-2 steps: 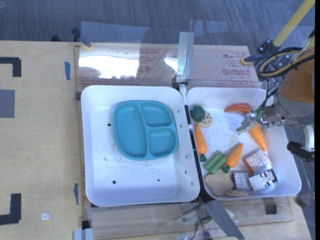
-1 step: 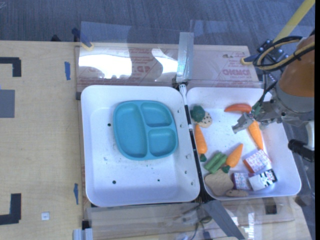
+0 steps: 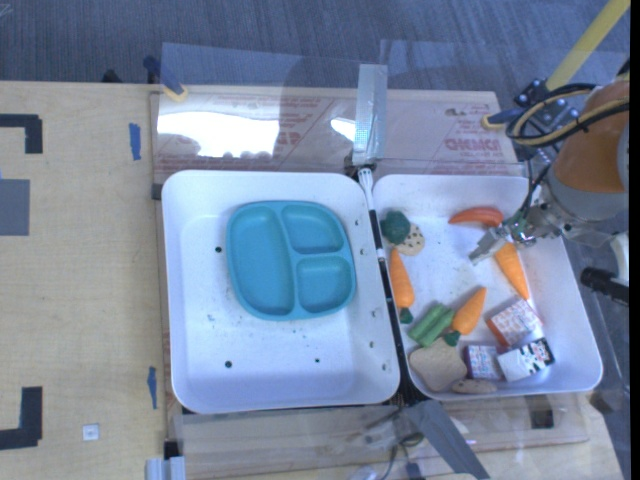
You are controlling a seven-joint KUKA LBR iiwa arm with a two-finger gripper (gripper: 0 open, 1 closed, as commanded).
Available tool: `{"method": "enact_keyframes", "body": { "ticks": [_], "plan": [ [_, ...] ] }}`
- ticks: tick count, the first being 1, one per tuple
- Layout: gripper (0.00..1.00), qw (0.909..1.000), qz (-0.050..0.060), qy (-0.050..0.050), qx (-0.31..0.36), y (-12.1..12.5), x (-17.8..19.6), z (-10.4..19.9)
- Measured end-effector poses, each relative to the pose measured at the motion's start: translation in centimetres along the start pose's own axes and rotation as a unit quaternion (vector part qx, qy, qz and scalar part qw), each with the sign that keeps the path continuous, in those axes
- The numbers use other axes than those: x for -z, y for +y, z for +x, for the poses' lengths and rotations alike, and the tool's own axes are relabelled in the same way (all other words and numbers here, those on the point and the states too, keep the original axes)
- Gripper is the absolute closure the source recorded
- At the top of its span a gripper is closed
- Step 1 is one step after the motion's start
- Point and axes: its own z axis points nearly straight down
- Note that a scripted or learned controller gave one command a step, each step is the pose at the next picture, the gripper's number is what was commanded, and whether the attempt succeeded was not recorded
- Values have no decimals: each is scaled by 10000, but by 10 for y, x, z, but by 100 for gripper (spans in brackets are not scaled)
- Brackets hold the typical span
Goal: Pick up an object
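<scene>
Camera view: my gripper (image 3: pixel 497 240) low in right bin (image 3: pixel 585 298), fingers apart, holding nothing, just left of carrot (image 3: pixel 513 270). Blue tray (image 3: pixel 290 259) in left bin (image 3: pixel 190 298).

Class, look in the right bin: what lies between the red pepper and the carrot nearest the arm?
In the camera view, the gripper sits between the red pepper and that carrot.

Two bins (image 3: pixel 190 268), one blue tray (image 3: pixel 290 258)

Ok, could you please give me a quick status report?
Gripper low in right bin, nothing visibly held. Carrot just beside it. Red pepper close by.
</scene>
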Motion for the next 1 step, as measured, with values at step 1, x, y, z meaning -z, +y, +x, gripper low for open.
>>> {"method": "enact_keyframes", "body": {
  "ticks": [1],
  "plan": [
    [0,9972,16,5,741,33,-9,8]
  ]
}}
